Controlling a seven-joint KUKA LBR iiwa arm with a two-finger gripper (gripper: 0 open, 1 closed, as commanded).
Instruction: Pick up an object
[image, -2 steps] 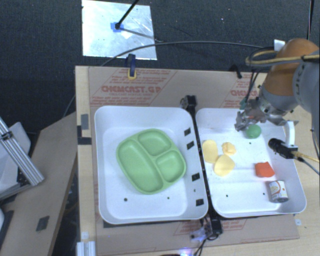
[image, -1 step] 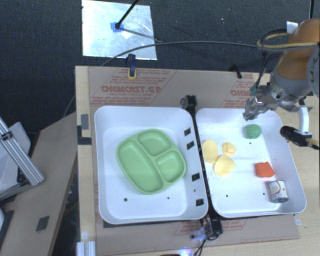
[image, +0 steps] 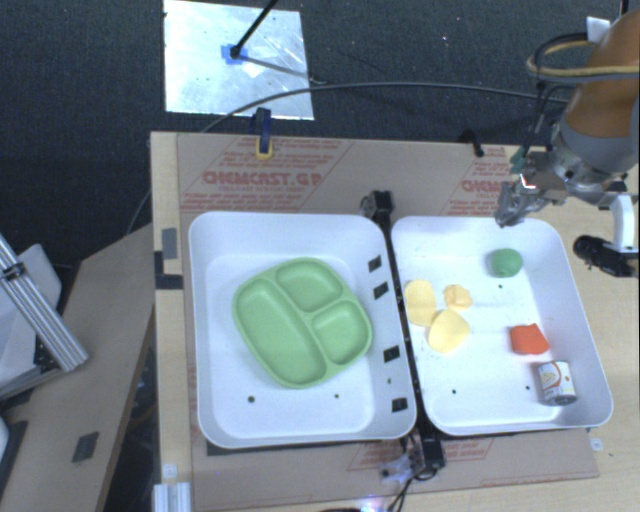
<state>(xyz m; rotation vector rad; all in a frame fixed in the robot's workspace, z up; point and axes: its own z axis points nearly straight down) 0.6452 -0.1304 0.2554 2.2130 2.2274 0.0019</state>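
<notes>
In the right bin (image: 470, 400) lie a green ball (image: 506, 262), three pale yellow pieces (image: 440, 312), an orange-red block (image: 528, 339) and a small can (image: 554, 381) on its side. My gripper (image: 512, 210) hangs over the bin's far rim, just above and slightly left of the green ball. Nothing shows between its tips.
The left bin (image: 220, 400) holds a green divided plate (image: 303, 321). A black clip strip (image: 390, 300) joins the two bins. Both bins rest on a cardboard sheet (image: 290, 175). A grey aluminium rail (image: 35, 310) sits at the far left.
</notes>
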